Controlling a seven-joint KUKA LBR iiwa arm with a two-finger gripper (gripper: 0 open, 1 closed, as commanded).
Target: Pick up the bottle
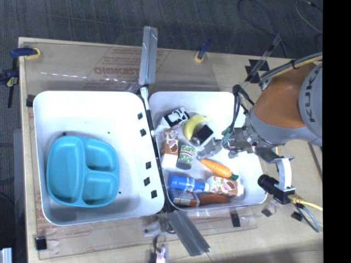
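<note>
The bottle [204, 186] lies on its side near the front of the right bin [219, 99]. Its blue end points left and its printed label points right. A reddish item [202, 199] lies just in front of it against the bin's front wall. My gripper [211, 141] hangs over the middle of the right bin, beside a yellow banana [192, 127] and above an orange carrot [215, 167]. It is behind the bottle and apart from it, with nothing visibly in its grasp.
The right bin also holds a small green-labelled can [186, 155], a brown carton [170, 147] and a black-and-white object [176, 115]. A blue divided plate [82, 170] sits in the left bin [82, 106]. The arm's orange band [279, 100] rises at the right.
</note>
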